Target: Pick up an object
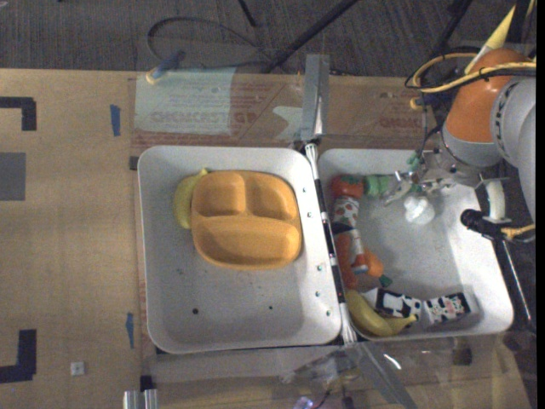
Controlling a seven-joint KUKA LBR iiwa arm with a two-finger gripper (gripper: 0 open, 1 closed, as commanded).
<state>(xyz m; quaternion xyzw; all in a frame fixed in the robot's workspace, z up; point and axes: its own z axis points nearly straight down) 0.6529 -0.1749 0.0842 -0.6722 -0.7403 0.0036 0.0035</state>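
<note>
Hovering over the right bin's (490,279) far side, the gripper (419,186) hangs above a pale object (419,209); whether the jaws are spread, I cannot tell.

Honestly nothing here is readable. The clear sheet (194,102) taped to the desk (68,228) behind the left bin has faint mirrored-looking lettering, too washed out to make out. The little packs (347,214) in the right bin have printed labels, all just blur.

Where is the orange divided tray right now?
The orange divided tray lies in the left bin, toward its far side, partly covering a yellow banana at its left edge.
</note>
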